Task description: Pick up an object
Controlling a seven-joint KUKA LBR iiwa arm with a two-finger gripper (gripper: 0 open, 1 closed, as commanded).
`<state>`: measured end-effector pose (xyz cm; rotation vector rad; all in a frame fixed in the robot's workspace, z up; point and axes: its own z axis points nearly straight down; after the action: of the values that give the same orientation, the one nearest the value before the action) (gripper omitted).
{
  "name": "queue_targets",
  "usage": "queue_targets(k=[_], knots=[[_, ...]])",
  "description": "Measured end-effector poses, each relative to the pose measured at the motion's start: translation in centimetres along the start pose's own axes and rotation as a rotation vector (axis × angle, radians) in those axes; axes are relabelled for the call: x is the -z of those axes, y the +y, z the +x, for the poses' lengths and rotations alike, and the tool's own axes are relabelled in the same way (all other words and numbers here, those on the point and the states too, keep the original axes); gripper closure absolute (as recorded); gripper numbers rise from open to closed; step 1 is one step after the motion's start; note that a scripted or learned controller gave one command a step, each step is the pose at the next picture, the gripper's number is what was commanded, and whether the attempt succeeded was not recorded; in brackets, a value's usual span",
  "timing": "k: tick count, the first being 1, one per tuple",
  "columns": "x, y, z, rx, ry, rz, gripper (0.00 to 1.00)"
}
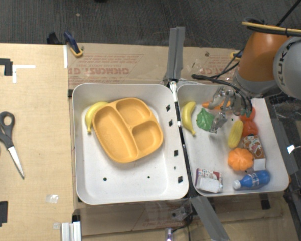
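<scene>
Reaching in from the right, the grey-and-orange arm point(271, 54) lowers its gripper point(221, 115) into the far part of the right bin point(276, 185), tips just beside a green object point(205, 119) and near a yellow one point(235, 133); whether the tool is open or closed cannot be told, and nothing is seen lifted; the pick appears not yet made; in the left bin point(90, 185) a divided yellow tray point(128, 129) lies beside a banana point(94, 113); a second banana point(188, 116), an orange point(240, 159) and a blue bottle point(253, 180) lie in the right bin.
</scene>
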<state>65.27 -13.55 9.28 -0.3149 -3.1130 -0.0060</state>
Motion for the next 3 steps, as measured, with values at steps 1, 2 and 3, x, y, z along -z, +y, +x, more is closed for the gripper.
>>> queue_targets(k=[1,2,3], knots=[[-0.1,-3.6,7.6,-0.099,-0.016,0.002,0.0],[-0.2,-5.6,14.0,-0.006,-0.015,0.002,0.0],[0.7,-5.5,13.9,-0.004,-0.018,0.002,1.0]])
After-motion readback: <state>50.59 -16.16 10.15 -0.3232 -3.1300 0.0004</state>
